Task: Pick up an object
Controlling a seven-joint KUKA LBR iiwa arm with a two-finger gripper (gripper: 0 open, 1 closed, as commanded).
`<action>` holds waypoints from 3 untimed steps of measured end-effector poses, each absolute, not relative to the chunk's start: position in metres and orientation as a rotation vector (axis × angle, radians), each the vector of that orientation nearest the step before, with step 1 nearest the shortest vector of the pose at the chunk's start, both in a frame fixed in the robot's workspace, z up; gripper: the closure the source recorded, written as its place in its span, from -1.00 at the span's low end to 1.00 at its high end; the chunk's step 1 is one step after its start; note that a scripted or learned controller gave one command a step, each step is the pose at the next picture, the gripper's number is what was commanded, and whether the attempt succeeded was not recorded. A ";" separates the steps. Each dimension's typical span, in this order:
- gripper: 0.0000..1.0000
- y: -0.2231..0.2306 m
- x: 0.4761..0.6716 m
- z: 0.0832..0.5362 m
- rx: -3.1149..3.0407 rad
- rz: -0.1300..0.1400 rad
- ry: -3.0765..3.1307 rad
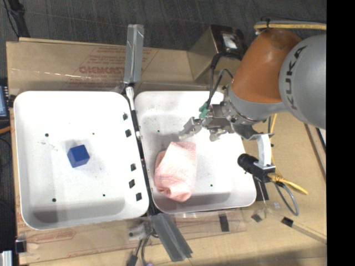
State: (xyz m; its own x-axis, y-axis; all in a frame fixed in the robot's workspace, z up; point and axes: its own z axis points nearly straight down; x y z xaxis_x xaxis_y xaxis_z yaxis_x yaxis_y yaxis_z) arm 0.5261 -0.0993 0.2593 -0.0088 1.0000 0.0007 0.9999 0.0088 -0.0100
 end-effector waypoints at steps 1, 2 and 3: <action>-1.00 -0.095 0.542 0.094 -2.253 0.001 -2.187; 1.00 -0.097 0.542 0.101 -2.250 0.009 -2.186; 1.00 -0.065 0.586 0.258 -2.132 0.007 -2.301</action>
State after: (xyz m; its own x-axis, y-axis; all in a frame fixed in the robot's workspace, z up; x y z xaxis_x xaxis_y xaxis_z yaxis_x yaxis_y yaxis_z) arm 0.5863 -0.0653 0.2577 -0.0763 0.9971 0.0001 0.9971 0.0763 -0.0064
